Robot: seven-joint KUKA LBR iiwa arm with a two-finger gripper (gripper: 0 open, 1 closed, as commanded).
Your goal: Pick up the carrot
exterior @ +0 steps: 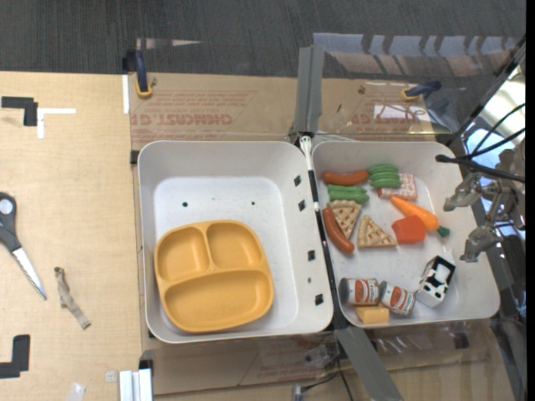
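The carrot (415, 210) is orange with a small green tip and lies tilted in the upper right part of the right bin (468, 303). It rests against a red pepper piece (409, 231) just below it. My gripper (467, 224) hovers over the bin's right edge, a short way right of the carrot and not touching it. Its two grey fingers (461, 197) stand apart, open, with nothing between them.
Around the carrot lie a sausage (345, 176), green pea pods (384, 175), two pizza wedges (375, 234), a hot dog (338, 233), two cans (362, 291), a cheese block (373, 314) and a cow-patterned carton (435, 281). The left bin (221, 161) holds a yellow divided plate (215, 276). Scissors (15, 245) lie on the bench.
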